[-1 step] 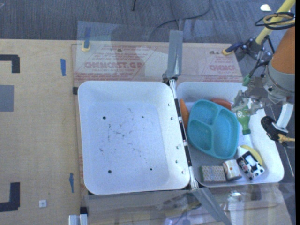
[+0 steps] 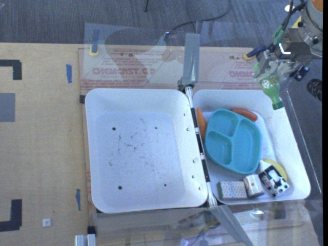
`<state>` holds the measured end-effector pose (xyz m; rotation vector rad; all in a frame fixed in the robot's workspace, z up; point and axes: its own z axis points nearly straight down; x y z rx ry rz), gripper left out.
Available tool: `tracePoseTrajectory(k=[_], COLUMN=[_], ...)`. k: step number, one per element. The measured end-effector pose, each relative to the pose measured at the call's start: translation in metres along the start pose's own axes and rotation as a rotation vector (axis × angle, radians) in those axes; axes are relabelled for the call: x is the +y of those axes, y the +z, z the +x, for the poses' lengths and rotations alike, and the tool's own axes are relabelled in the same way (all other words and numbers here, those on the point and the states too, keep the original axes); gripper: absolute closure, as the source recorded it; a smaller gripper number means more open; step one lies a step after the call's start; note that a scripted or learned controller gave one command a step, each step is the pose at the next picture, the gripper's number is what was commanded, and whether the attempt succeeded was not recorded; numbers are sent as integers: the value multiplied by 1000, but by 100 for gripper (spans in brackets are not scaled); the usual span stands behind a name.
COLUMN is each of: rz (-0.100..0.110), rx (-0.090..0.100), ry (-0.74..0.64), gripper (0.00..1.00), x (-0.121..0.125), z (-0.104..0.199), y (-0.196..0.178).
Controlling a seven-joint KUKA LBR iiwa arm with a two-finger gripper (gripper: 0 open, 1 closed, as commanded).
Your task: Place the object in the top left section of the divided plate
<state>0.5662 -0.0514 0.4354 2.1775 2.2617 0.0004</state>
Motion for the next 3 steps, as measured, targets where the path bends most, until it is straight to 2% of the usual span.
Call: tracePoseTrajectory(k=[1, 2, 3], rz=[3, 2, 3], rx=[1, 1, 2], ry=[-57, -15, -44], gripper=[100, 100, 100], x=[-3, 62, 13], z=[155, 160, 220], y=[35, 121, 144])
